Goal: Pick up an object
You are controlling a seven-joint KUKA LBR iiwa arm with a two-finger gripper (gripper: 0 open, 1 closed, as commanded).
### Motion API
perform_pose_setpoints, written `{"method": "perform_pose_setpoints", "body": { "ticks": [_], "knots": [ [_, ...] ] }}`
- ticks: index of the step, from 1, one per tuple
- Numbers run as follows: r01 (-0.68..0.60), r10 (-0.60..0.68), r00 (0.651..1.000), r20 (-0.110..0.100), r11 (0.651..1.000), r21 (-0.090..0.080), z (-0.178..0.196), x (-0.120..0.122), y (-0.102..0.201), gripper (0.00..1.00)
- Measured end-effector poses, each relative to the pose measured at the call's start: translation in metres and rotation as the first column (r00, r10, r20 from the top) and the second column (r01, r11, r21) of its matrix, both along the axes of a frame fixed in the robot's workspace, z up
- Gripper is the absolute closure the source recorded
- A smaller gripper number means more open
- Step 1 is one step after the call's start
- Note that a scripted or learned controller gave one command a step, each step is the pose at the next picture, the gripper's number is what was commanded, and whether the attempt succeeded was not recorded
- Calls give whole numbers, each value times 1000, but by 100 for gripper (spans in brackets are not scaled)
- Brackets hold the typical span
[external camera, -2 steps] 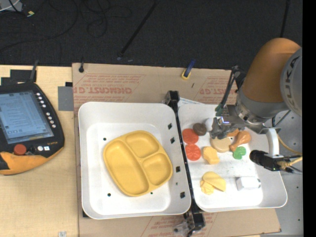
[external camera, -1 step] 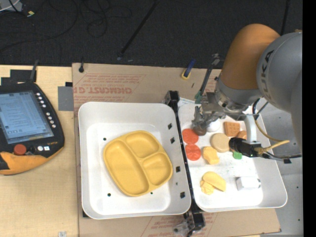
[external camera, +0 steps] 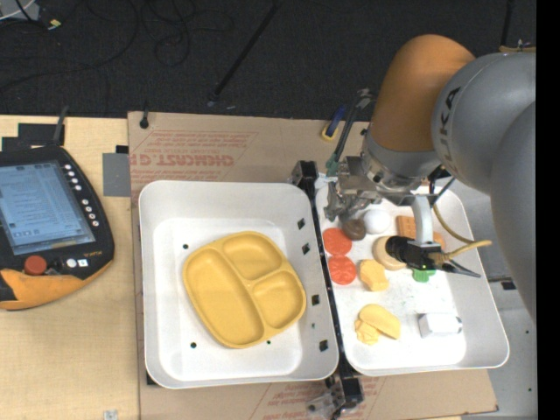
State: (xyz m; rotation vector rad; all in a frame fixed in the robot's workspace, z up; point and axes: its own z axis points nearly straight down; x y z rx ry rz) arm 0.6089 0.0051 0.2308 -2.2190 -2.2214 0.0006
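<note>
Red slice (external camera: pixel 337 241) lies flat in the right-hand white bin (external camera: pixel 477 357), close to the wall that meets the other bin. The gripper (external camera: pixel 352 221) hangs just beside the red slice, at its upper right in the camera view; whether the jaws are released or clenched cannot be told.

Just below the red slice lies a second slice (external camera: pixel 343 271). To the red slice's right are a white ball (external camera: pixel 378 221), an orange piece (external camera: pixel 405 226) and a yellow chunk (external camera: pixel 374 276). Further down and right of it sit a larger yellow piece (external camera: pixel 378 324) and a white block (external camera: pixel 437 325).

Well left of the red slice, the left bin (external camera: pixel 166 234) holds a yellow divided plate (external camera: pixel 243 287) — and beyond that, a control pendant (external camera: pixel 44 226) lies on the desk (external camera: pixel 87 339).
</note>
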Motion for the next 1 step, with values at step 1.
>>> {"method": "perform_pose_setpoints", "body": {
  "ticks": [1],
  "knots": [
    [0, 0, 1000, -2, 1000, -1, -12, 2, 3, 100]
  ]
}}
